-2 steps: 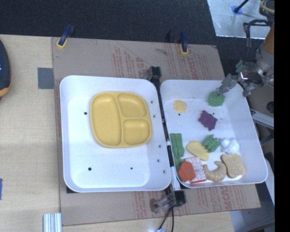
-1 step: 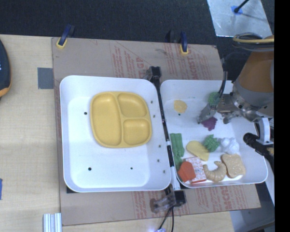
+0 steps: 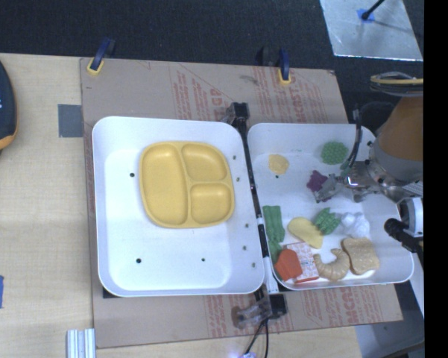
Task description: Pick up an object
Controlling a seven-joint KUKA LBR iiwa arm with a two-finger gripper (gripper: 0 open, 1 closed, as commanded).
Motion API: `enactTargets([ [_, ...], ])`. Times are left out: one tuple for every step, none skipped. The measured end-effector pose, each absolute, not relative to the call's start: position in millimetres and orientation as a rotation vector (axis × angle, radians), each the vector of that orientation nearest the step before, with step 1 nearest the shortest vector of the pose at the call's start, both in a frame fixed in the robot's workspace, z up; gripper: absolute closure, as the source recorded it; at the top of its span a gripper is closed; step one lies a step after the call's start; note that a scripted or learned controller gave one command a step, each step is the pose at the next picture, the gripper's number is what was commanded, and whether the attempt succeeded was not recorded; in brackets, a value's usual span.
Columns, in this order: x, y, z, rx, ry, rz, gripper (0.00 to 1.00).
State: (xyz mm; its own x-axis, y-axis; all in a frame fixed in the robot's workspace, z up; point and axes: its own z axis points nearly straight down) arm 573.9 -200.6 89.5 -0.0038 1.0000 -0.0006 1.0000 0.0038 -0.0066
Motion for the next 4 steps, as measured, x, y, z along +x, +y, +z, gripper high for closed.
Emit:
enactTargets([
  [638.9, -181.6, 103.5, -2.216, -2.233, -0.004, 0.0],
  [594.6, -166.9, 91.1, -2.214, -2.22, 0.008, 0.0],
  [597.1, -214.0, 92.6, -2.221, -2.224, 0.003, 0.0],
  [660.2, -173.4, 122.9, -2.215, -2.235, -0.005, 0.0],
])
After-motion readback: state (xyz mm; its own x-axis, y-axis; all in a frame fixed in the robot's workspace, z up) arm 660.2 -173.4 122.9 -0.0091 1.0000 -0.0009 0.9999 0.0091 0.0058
